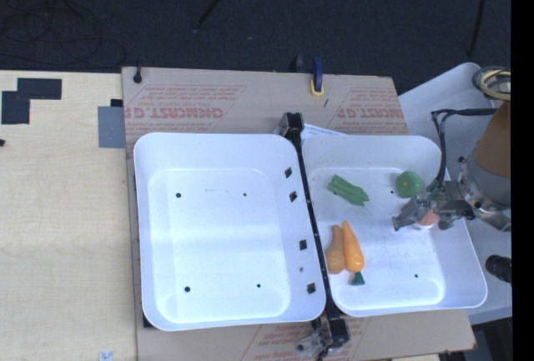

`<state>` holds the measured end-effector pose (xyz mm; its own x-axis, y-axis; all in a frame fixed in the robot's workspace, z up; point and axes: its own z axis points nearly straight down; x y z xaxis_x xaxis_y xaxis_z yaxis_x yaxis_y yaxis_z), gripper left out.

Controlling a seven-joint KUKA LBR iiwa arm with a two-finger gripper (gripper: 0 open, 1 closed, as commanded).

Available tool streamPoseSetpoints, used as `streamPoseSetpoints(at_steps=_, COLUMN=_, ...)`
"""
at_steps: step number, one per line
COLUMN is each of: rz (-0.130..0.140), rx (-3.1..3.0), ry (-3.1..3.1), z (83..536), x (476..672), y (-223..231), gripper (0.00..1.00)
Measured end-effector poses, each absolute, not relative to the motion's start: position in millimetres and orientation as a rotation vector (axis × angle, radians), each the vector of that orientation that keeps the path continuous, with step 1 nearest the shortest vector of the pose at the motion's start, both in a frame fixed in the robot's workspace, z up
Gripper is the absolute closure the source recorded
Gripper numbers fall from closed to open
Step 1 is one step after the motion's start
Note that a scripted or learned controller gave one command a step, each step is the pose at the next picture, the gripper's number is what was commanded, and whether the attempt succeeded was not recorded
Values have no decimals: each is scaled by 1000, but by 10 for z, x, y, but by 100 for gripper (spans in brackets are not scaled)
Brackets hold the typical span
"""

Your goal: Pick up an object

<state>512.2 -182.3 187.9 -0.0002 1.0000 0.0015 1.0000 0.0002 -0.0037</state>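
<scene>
The gripper [415,218] hangs near the right bin's [455,288] right edge, beside a green ball [409,183]; its finger state is unclear. The carrot [352,248] and green pepper [347,190] lie toward the divider, leaving bare white floor between.

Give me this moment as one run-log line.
arm: in from right | pincer: low in right bin, beside green round object | carrot, green pod: lying apart | lift: not yet

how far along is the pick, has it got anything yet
Done: the claw is down in the right bin, beside the round green object. In hand: nothing visibly gripped; something small and reddish sits at its tip, unclear what. Left: the grasp and lift. The carrot and green pepper lie untouched.
</scene>
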Motion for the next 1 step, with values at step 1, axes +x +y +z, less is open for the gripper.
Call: streamPoseSetpoints(at_steps=1, rz=3, rx=-2217, ry=-2218, z=1975, x=5120, y=-1832, gripper=100)
